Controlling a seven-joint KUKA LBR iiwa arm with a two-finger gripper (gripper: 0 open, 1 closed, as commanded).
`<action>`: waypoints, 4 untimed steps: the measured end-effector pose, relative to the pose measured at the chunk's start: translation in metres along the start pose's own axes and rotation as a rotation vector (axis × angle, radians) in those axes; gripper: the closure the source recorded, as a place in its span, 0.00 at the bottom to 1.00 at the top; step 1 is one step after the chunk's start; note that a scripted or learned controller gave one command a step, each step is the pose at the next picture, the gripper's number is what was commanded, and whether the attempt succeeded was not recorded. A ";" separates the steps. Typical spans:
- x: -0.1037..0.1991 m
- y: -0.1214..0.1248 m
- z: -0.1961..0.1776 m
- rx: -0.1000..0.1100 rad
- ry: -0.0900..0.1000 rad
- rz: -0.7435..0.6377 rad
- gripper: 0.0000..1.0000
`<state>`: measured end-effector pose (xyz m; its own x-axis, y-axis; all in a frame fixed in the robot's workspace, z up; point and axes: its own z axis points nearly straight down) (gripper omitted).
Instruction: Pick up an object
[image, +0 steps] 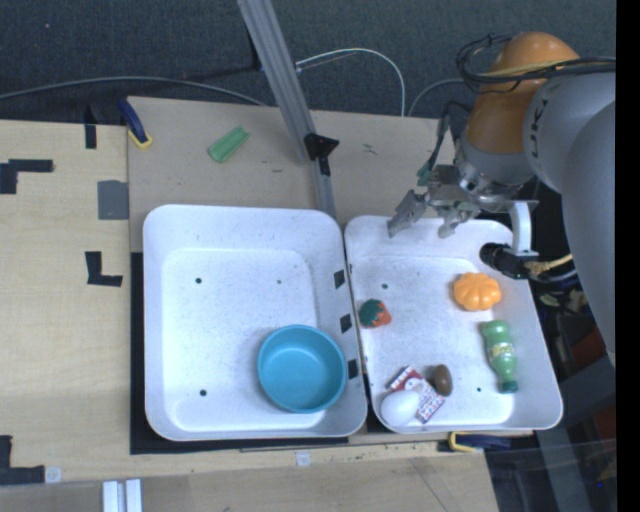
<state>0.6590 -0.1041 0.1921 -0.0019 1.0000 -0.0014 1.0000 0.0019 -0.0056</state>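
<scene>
My gripper hangs over the far edge of the right bin, its two fingers spread apart with nothing between them. In that bin lie an orange pumpkin-shaped toy, a green bottle, a small red and green piece, a brown lump, a white egg-like object and a red and white packet. The pumpkin is nearest the gripper, below and to its right. A blue bowl sits in the left bin near its front right corner.
A grey metal pole slants down from the top to the gap between the bins. A green block lies on the bench behind the left bin. Cables run behind the right bin.
</scene>
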 end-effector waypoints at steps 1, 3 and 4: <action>-0.007 0.006 0.053 0.001 0.000 0.001 0.00; -0.005 0.006 0.093 -0.003 0.000 -0.001 1.00; -0.003 0.005 0.050 -0.009 0.001 0.000 1.00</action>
<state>0.6638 -0.1070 0.1416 -0.0015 1.0000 0.0000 1.0000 0.0015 0.0030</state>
